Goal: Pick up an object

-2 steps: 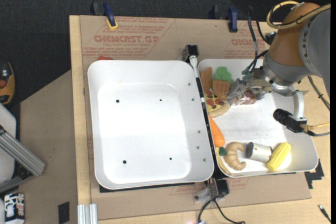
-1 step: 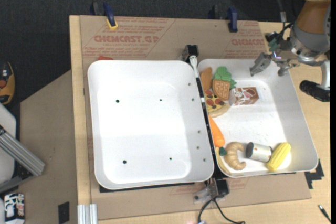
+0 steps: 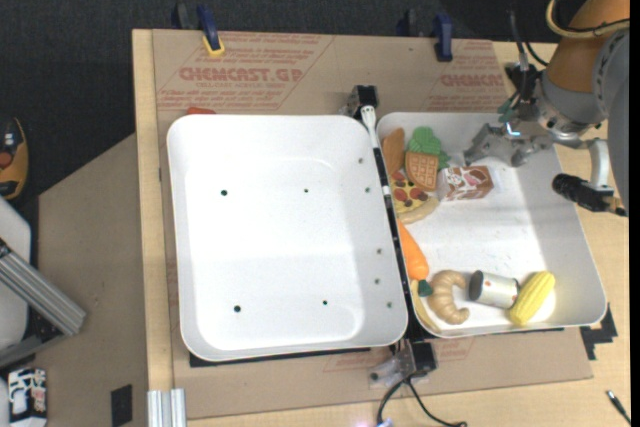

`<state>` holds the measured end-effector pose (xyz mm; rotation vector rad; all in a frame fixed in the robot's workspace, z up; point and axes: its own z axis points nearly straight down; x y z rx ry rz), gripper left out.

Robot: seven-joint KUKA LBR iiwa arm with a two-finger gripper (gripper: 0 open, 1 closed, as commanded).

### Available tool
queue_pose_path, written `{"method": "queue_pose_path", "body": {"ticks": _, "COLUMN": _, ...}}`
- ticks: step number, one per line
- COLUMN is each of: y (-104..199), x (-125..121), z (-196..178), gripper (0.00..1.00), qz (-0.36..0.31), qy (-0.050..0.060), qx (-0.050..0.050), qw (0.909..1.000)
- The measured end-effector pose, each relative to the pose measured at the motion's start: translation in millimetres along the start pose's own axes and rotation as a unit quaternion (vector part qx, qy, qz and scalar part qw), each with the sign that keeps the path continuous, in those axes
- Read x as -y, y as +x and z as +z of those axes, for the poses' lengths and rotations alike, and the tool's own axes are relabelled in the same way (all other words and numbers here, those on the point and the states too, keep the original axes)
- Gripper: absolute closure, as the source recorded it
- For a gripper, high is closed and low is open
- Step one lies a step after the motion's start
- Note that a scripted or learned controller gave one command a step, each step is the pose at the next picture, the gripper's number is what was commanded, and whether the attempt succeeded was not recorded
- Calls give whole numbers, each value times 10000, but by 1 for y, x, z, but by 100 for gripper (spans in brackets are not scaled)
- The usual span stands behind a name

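Dark carpet surrounds a brown board point(image 3: 300, 65) held by 2 blue clamps at its top edge, likely to keep it from sliding. On the left, the left bin point(image 3: 270, 235) sits bare. The right bin point(image 3: 560, 245) holds the toys: along its left wall a bread roll point(image 3: 392, 150), a waffle point(image 3: 422, 170), a pizza slice point(image 3: 410, 200) and a carrot point(image 3: 414, 253); along the bottom a croissant point(image 3: 447, 295), a small can point(image 3: 492, 289) and a corn cob point(image 3: 532, 297). A meat packet point(image 3: 468, 182) lies in the upper middle. Just right of it, the gripper point(image 3: 500, 143) hangs at the bin's upper edge, fingers spread apart and holding nothing, seemingly poised over that packet.
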<state>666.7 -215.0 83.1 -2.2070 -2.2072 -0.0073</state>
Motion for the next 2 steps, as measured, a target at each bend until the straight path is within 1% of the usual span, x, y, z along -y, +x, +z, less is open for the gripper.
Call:
{"method": "queue_pose_path", "body": {"ticks": 1, "y": -4, "x": 0, "z": -14, "gripper": 0, "qz": -14, "qy": -26, "qx": 41, "qw": 10000}}
{"method": "queue_pose_path", "body": {"ticks": 2, "y": -1, "x": -1, "z": -4, "gripper": 0, "qz": -24, "qy": -11, "qx": 7, "qw": 10000}}
